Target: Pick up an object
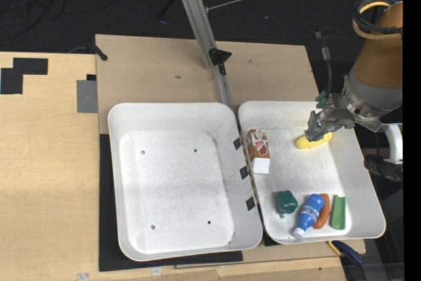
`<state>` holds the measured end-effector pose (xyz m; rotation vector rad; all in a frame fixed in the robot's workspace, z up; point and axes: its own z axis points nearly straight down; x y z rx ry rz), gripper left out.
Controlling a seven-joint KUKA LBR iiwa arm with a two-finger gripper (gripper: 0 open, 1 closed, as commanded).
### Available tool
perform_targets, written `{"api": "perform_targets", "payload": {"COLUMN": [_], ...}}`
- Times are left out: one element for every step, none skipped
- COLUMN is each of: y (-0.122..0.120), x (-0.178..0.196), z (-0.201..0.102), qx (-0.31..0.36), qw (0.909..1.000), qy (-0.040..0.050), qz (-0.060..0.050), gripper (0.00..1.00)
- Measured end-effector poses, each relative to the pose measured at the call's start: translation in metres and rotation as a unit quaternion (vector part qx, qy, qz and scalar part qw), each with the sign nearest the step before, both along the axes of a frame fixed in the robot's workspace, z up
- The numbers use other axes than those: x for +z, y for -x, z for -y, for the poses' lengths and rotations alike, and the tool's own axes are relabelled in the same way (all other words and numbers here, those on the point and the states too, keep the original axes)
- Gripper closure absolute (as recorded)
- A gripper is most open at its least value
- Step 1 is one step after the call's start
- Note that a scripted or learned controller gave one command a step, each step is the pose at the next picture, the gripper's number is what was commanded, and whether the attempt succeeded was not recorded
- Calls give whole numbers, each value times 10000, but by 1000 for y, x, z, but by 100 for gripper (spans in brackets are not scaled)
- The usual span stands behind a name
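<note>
The grey two-finger gripper hangs directly over a small yellow banana-shaped plastic toy lying at the far right of the right-hand shallow white bin; whether it grips the toy cannot be told. The toy looks light, stiff and smooth-skinned, likely slippery, best pinched across its curved middle. Nearer lie a brown-and-white carton, a dark green block, a blue bottle and a green stick.

Two shallow white plastic bins side by side on the surface.
Right bin: yellow banana-shaped toy far right under the hand; brown-and-white carton at left wall; dark green block, blue bottle, orange piece, green cylinder along near edge.
</note>
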<state>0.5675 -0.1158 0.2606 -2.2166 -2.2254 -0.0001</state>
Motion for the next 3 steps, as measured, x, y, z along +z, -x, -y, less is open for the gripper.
{"api": "perform_targets", "payload": {"y": [-14, -33, -53], "x": [-17, -12, -13], "z": [-47, -103, -160], "qx": [1, 6, 3], "qw": [10000, 10000, 10000], "qy": [-10, -9, -7], "qz": [-21, -3, -4], "gripper": [100, 100, 100]}}
